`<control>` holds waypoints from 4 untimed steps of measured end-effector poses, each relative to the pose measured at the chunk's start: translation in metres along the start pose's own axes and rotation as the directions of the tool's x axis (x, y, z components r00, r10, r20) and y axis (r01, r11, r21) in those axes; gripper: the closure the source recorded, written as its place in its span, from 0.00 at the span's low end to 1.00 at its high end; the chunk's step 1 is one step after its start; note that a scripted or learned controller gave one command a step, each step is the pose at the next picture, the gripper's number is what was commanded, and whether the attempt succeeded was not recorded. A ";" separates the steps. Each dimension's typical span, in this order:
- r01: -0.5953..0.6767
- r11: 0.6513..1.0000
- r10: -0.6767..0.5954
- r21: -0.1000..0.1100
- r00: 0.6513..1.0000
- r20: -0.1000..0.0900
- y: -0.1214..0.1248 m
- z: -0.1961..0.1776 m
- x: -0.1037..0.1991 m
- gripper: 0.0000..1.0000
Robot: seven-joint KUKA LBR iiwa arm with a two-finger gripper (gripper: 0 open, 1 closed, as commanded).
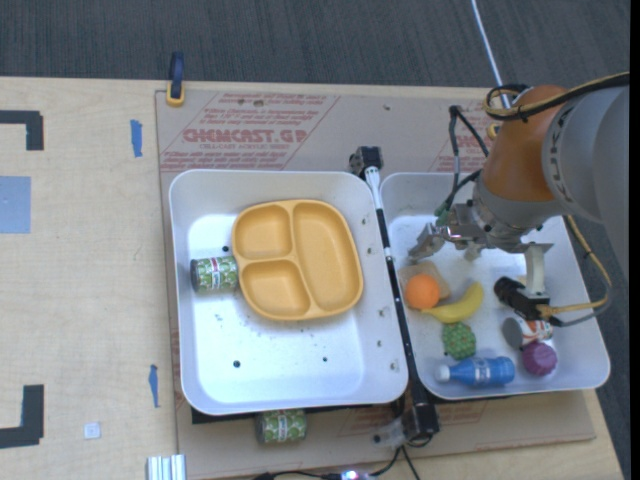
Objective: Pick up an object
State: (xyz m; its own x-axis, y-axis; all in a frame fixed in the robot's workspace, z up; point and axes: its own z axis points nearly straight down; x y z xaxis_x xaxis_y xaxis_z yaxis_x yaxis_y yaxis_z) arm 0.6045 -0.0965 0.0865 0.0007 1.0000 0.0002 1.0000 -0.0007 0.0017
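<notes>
Beside the hand (433,240), fingers apart, lie an orange (423,291), banana (456,305) and blue bottle (481,372).

— What's your count from the feed?
— I make it two white bins (190,268). One yellow divided plate (297,258). Two green-labelled cans (214,274), one of them outside, below the bins.
— And the fruit side?
— One orange (423,291), one banana (457,306), one blue bottle (480,372), one purple item (540,358).
</notes>
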 end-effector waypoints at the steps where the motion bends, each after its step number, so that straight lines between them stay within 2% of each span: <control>1: 0.000 1.000 0.000 -0.001 1.000 0.001 -0.036 0.000 -0.014 0.00; 2: -0.001 1.000 0.001 -0.007 1.000 0.002 -0.034 -0.012 -0.014 1.00; 3: 0.000 1.000 0.000 0.002 1.000 -0.001 -0.065 -0.018 -0.048 1.00; 4: 0.003 1.000 -0.003 -0.001 1.000 0.000 -0.078 -0.099 0.029 1.00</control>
State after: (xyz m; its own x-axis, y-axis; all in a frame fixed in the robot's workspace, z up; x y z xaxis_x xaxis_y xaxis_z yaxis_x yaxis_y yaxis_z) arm 0.5260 -0.0678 0.1854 -0.0023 1.0000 0.0006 1.0000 0.0023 0.0028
